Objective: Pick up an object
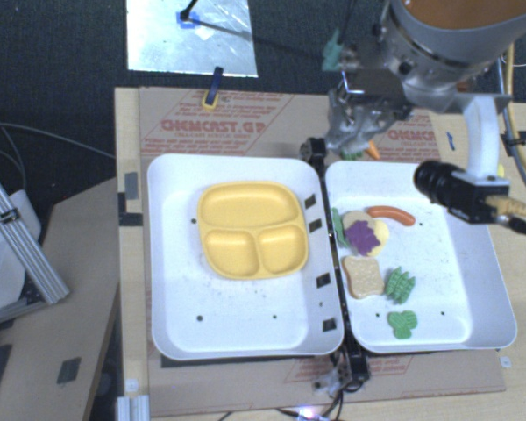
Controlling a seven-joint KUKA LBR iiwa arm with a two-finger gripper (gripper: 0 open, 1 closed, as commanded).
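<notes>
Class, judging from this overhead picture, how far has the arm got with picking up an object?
Done: nothing lifted; the sausage, grapes and bread slice lie in the right bin. In hand: the gripper sits above that bin's far edge. Left: descend, grasp, lift.

Yellow divided plate, left bin

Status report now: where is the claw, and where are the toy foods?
Claw above right bin's far edge, holding nothing seen. Toy foods clustered at that bin's left side. Yellow tray in left bin. Nothing blocks the foods.
</notes>
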